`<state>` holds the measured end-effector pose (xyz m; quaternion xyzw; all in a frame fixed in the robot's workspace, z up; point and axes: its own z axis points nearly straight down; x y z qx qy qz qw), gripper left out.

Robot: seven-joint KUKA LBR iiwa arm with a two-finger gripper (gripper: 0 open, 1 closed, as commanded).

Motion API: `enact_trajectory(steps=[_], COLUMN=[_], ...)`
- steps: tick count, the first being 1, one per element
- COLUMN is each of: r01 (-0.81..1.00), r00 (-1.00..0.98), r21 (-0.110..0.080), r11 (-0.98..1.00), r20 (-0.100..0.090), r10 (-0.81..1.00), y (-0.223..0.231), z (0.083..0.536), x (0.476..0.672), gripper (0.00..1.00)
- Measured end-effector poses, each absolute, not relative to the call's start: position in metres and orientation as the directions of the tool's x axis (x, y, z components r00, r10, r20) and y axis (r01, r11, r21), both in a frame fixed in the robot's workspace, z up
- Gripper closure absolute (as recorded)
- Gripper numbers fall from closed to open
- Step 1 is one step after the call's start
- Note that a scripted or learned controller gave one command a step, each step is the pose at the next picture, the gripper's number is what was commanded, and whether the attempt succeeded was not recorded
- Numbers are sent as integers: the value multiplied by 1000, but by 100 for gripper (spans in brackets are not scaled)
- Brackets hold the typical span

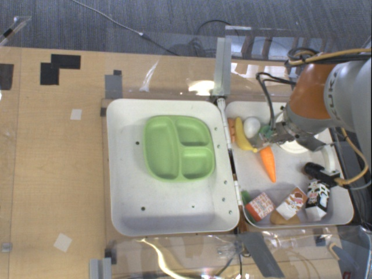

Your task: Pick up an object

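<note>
Gripper (268,136) low in right bin (343,217); finger opening cannot be told, nothing seen held. Carrot (268,162) just below fingers, banana (242,137) beside. Advice: centre over carrot, descend straight, avoid banana.
</note>
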<state>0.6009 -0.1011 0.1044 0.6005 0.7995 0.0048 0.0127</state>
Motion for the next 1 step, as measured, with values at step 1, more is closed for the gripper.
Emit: enact_trajectory(steps=[1], r01=[948], r00=[-316], r21=[17], r11=[317], r20=[-4], r10=[949], y=[-38], z=[230], x=[632], gripper=[100])
